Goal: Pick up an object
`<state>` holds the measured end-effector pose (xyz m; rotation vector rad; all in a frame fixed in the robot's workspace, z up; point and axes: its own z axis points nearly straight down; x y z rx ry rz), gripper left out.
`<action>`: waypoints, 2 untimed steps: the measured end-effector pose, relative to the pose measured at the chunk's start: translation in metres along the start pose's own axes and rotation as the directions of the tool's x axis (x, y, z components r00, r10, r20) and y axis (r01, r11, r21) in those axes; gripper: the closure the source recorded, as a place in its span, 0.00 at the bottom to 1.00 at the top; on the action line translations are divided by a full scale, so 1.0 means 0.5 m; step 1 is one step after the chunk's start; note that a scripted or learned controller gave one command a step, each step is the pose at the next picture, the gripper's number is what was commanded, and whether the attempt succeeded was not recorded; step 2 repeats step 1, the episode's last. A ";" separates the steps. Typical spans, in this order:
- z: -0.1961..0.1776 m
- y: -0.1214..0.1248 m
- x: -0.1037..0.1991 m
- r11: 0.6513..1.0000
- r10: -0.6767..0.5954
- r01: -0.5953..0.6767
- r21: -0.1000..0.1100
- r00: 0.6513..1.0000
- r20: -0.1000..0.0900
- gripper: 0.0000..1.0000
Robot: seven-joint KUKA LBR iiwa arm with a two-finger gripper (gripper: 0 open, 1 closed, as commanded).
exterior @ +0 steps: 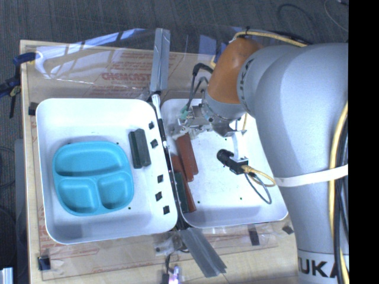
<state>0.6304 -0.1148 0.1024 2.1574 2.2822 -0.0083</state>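
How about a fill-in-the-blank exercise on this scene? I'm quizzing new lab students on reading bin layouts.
1. The blue divided tray lies in the ____ bin of the view.
2. The blue divided tray has ____ compartments.
3. The reddish-brown block lies in the ____ bin of the view, below the gripper.
4. The band above the arm's wrist is coloured ____.

Missing words: left; three; right; orange

A long reddish-brown block (186, 155) lay slanted in the right bin's (237, 215) upper-left part, near the dividing wall.
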 end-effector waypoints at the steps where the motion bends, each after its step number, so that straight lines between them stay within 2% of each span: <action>1: -0.179 0.033 0.085 0.990 -0.144 0.144 -0.003 0.989 -0.004 1.00; 2: -0.179 0.033 0.085 0.990 -0.144 0.144 -0.003 0.989 -0.004 1.00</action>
